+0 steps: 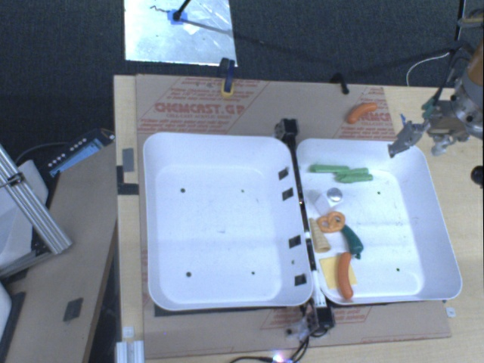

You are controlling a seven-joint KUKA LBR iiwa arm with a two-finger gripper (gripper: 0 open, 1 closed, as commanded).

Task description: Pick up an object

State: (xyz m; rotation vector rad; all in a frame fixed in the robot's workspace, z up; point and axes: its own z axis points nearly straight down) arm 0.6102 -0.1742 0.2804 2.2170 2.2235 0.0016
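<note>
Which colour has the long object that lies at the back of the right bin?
The long object is green, seen clearly in the camera view, in the right bin.

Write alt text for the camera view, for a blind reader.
A grey robot arm's gripper hovers over the upper right rim of the right bin, holding nothing. That bin holds small toy foods along its left side, including a green bean pod and an orange sausage; the left bin sits beside it.
</note>
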